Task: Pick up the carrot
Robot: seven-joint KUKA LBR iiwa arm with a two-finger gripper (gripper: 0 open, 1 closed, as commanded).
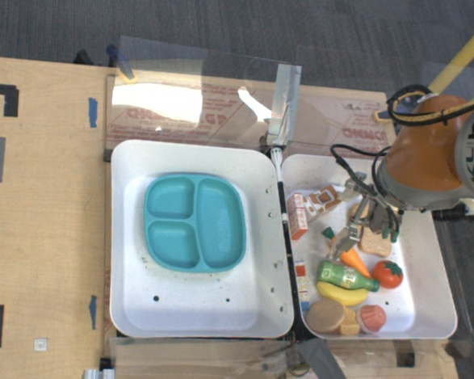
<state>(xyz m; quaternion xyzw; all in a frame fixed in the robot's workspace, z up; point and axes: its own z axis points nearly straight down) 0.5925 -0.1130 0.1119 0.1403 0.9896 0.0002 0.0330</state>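
1. Faintly, reddish print shows on the clear sheet at the frame's top; I cannot read it.
2. Right of centre, my gripper hangs with fingers apart, just above the carrot.
3. Carrot lies mid right bin, beside a green bottle, banana and tomato.
4. Open floor rings the teal tray in the left bin.

We have one fixed camera above the bench, looking down at a slant. Far enough back that both white bins fit whole: left bin mid-frame, right bin toward the right edge. Floor shows along the top. The arm enters from the right side.
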